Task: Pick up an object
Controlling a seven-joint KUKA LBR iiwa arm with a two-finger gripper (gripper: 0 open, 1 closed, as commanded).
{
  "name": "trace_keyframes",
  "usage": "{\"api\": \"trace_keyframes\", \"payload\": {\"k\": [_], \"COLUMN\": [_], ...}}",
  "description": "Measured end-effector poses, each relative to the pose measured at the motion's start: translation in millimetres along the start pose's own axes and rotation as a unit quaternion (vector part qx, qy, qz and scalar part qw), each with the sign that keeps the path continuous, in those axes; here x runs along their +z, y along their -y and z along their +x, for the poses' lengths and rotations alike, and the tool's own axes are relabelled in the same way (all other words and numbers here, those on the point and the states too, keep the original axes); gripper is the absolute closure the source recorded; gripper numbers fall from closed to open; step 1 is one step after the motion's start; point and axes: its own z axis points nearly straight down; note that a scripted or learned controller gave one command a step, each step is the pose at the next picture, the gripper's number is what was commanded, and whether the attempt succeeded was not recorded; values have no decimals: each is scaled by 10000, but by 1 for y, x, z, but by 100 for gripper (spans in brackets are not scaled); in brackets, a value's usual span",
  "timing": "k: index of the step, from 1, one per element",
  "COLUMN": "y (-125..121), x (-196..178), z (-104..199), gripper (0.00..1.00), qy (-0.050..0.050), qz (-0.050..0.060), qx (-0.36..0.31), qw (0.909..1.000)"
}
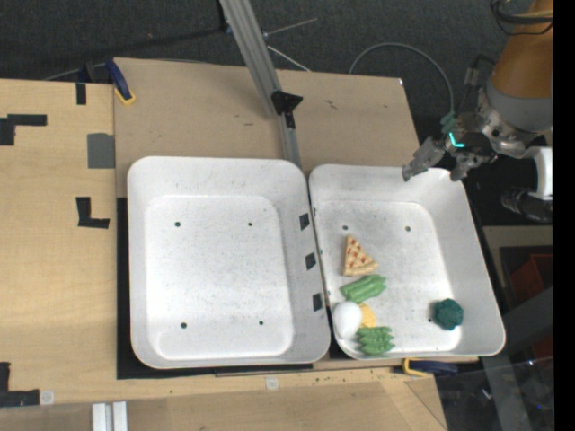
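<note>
**Gripper over rt bin's far corner, nothing between fingers**

Objs all in the rt bin (467, 241), none in the grip. From my feed: pizza-slice toy (358, 257), flat triangle, tan w/ red dots, long axis running near-far, tip pointing to the far side, sits approx mid-bin. Just nearer: green pod-shaped piece (364, 287), long axis lying left-right, slightly tilted. At the near-left corner a white egg (347, 317), smooth and round, touching a yellow bit (367, 314); a bumpy green veg piece (375, 338) just beside, axis left-right. Dark teal knobbly lump (447, 312) apart from the rest, near the rt wall.

Arm (526, 61) comes in from the rt, orange band uppermost, wrist angled down-left. Gripper (436, 166) hangs over the far-rt corner rim of the rt bin, fingers spread apart, gap bare. Well away from every obj.

Lt bin (144, 241) white plastic, speckled, rounded corners. Bench (54, 268) light wood.
</note>
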Motion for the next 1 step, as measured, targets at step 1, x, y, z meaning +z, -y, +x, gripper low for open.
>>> {"api": "trace_keyframes", "payload": {"k": [1], "y": [-3], "x": [61], "z": [-4], "gripper": [0], "qy": [-2], "qz": [28], "qx": [6], "qw": [10000]}}
